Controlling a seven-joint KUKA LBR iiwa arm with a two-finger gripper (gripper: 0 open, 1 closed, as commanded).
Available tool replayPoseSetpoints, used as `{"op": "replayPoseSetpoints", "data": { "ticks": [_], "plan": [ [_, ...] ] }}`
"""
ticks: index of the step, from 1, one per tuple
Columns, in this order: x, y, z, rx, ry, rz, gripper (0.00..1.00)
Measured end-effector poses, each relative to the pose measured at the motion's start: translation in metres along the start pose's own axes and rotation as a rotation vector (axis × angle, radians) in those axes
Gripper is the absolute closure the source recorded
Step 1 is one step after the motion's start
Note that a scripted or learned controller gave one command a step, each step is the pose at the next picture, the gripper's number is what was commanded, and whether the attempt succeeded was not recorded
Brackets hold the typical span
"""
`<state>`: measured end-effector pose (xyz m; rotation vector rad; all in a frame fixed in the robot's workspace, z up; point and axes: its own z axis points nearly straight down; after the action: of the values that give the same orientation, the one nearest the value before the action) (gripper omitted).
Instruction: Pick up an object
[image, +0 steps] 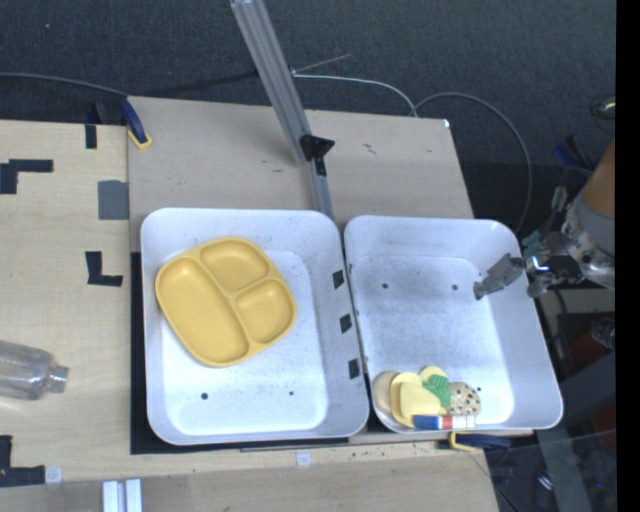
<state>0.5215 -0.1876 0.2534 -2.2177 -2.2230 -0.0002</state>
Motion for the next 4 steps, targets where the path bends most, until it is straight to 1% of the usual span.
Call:
{"op": "replayPoseSetpoints", "data": {
  "ticks": [1,2,4],
  "plan": [
    [0.027,-0.02,-0.117,-0.009,-0.003,-0.002,0.0],
    [0.138,-0.036,-0.087,0.003,0.001,-0.006,0.0],
    [0.134,-0.036,-0.088,0.0,-0.001,0.0,0.0]
  ]
}}
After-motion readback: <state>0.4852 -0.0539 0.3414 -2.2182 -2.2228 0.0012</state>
